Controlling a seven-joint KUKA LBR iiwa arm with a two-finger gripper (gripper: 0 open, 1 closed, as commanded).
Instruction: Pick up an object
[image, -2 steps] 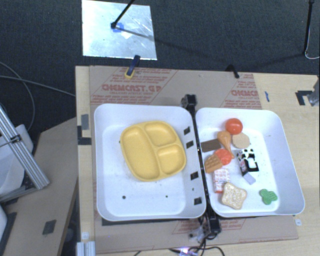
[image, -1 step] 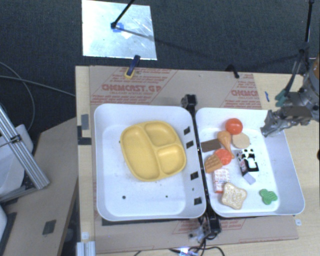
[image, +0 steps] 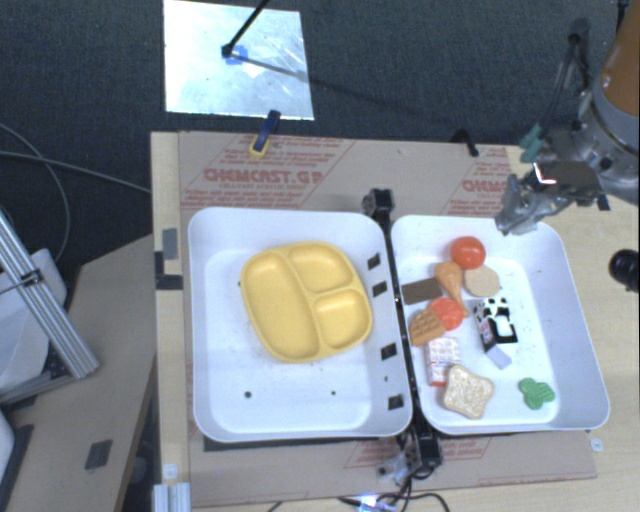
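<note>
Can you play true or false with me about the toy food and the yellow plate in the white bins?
1. The yellow divided plastic tray lies in the left white bin. True.
2. The round red toy tomato sits on the yellow tray. False: it lies in the right white bin, near its far end.
3. The small green toy lies in the right bin's near right corner. True.
4. The toy slice of toast is between the robot's fingers. False: it lies in the right bin, and the gripper hangs over that bin's far edge, away from it.
</note>
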